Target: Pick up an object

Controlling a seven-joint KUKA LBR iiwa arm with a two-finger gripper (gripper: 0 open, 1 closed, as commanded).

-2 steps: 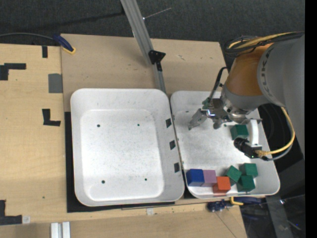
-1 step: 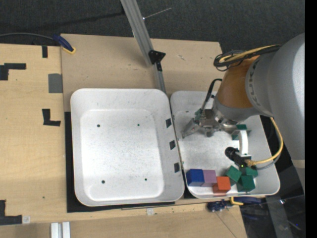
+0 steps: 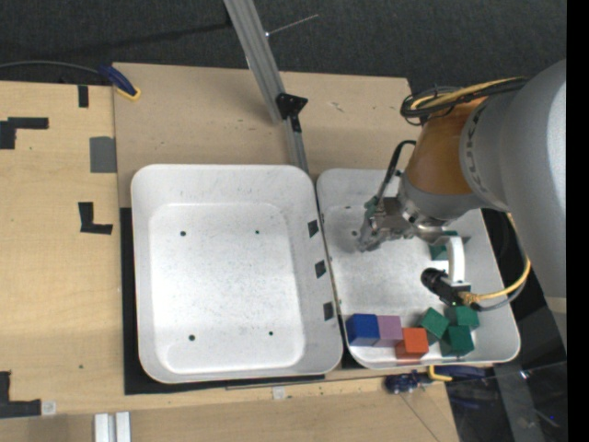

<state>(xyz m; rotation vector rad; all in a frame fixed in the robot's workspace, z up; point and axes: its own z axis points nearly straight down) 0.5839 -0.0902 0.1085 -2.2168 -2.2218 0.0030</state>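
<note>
I've got the gripper [image 3: 368, 238] low over the bare upper floor of the right bin [image 3: 405, 279]; I cannot tell its state from this slant. The blocks sit bunched along the bin's near edge: blue cube [image 3: 363, 329], purple cube [image 3: 389, 328], orange cube [image 3: 414, 341], and green blocks [image 3: 448, 328] just beside. Left bin [image 3: 225, 270] alongside.

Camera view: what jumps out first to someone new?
The big grey arm with its orange band reaches in from the right, its gripper low over the right bin. Next, the coloured blocks clustered along that bin's near edge: blue block, purple block, orange block and green blocks. The left bin sits beside it.
</note>
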